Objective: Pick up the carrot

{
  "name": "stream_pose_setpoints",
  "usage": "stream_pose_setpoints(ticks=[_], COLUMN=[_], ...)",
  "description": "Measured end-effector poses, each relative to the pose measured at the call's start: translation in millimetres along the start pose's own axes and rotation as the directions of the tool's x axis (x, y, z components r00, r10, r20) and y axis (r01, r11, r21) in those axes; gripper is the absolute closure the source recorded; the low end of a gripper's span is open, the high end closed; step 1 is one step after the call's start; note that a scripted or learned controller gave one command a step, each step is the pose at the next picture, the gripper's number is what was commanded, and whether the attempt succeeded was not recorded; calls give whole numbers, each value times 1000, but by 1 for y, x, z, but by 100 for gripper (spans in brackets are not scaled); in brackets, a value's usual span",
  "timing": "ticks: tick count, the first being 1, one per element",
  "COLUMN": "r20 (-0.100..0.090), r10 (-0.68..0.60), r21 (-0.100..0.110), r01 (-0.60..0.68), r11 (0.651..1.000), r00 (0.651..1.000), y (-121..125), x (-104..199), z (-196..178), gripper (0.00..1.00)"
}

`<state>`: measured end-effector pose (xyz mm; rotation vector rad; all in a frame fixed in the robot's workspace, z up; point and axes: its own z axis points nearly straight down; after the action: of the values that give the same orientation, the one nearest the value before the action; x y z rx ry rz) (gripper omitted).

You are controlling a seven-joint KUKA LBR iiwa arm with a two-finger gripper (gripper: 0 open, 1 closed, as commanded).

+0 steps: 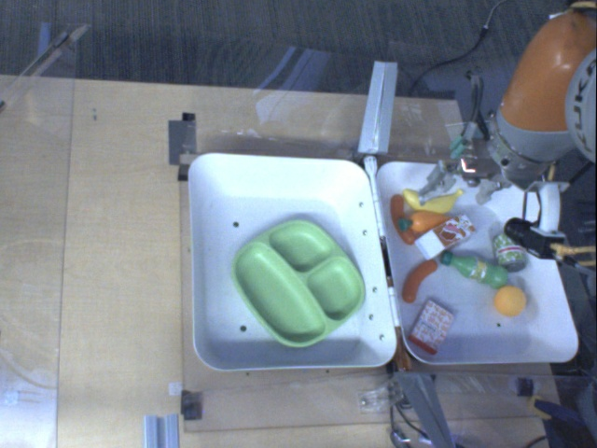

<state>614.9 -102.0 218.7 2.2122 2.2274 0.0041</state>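
The carrot [424, 222], orange with a green top, lies in the right bin [560, 343] near its left wall, pointing right. A yellow banana [435, 200] rests just behind it, touching it. My gripper [461, 189] hangs over the back of that bin, above and slightly right of the banana and carrot. Its fingers [433, 185] are spread open, and nothing sits between them.
The right bin also holds a white and red packet [450, 233], a sausage [419, 279], a green bottle [476, 269], a small can [509, 251], an orange [509, 301] and a red box [431, 324]. A green divided plate [297, 281] fills the left bin [215, 250].
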Motion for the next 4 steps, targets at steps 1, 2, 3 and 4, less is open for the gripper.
stream_pose_setpoints(ticks=[1, 2, 3, 4], r20=[7, 13, 23, 33], r10=[-238, -358, -462, -764], r21=[-17, -25, -35, -23], r01=[238, 358, 462, 765], r11=[971, 933, 886, 644], r00=[971, 934, 887, 644], y=[7, 45, -4, -57], x=[-23, -12, 3, 4], z=[91, 113, 115, 117], gripper=[0, 0, 0, 0])
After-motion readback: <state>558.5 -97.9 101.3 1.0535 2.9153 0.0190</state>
